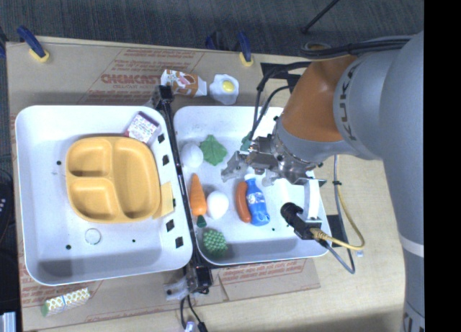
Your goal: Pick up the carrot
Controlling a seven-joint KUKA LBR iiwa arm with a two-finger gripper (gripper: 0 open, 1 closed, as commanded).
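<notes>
While lying lengthwise up-down, carrot (197,194) green tip toward near edge, pincer (248,167) apart, grip state unclear.

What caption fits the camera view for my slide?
KUKA arm's gripper hovers in the right bin above a blue bottle, with the carrot lying near the bin's left wall.

Grey arm enters from 3 o'clock, orange band up top, wrist angled toward 8 o'clock, tool (248,167) hanging low.
</notes>
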